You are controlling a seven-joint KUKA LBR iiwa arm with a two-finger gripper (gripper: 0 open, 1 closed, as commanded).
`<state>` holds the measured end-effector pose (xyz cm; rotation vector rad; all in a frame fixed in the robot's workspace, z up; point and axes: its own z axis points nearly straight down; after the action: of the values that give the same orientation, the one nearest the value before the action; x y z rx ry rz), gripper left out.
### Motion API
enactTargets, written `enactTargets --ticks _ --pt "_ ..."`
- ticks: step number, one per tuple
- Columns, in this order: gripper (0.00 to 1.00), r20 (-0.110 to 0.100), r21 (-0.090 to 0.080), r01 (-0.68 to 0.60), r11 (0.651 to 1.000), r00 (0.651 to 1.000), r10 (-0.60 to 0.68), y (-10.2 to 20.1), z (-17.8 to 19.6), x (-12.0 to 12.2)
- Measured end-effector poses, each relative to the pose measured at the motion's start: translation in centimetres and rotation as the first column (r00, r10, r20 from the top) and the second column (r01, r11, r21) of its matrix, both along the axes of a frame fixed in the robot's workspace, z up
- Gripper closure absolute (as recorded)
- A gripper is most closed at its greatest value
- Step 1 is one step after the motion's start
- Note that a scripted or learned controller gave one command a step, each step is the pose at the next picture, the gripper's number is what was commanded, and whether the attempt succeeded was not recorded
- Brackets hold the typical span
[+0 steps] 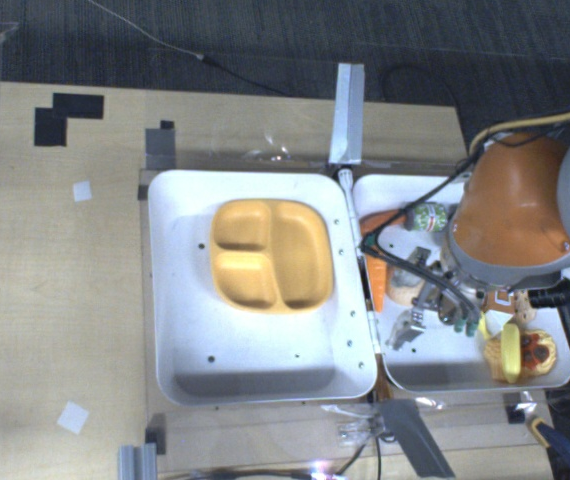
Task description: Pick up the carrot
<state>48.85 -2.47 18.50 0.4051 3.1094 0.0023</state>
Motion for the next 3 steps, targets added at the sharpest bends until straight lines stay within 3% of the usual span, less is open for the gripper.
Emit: enactTargets --ticks 1,2,3 --pt "0.00 -0.005 -0.003 0.019 1.000 1.000 -0.019 -11.8 -8.7 1.1" --pt "0.00 0.001 0.003 0.380 0.925 0.925 -0.380 -5.5 -8.0 3.4" --pt "0.00 0.001 0.001 0.438 0.899 0.899 -0.438 -15.2 -8.3 0.4"
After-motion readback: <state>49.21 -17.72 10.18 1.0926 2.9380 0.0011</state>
